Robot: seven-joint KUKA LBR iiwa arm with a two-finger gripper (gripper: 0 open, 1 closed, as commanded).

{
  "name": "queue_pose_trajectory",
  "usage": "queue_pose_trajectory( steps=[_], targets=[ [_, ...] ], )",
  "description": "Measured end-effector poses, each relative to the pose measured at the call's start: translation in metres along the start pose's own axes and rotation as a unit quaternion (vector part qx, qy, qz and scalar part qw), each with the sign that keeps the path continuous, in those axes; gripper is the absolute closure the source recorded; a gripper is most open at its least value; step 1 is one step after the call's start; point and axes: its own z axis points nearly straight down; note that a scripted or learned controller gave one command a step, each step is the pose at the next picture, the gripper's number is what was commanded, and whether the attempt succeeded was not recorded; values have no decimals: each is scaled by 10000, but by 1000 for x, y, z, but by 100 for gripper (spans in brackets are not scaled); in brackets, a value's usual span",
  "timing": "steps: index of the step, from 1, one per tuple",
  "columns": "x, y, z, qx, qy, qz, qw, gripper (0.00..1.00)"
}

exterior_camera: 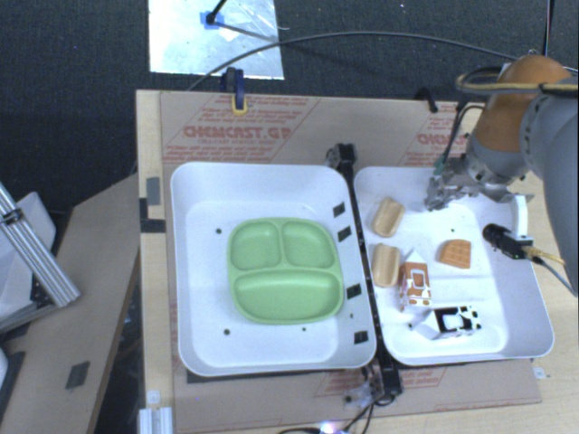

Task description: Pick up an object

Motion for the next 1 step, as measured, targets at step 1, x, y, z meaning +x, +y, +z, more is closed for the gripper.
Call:
queue_pose_trajectory(
  steps=[1],
  targets=[
    [1, -2, -44, 5, 5, 12, 10000, 100]
  ],
)
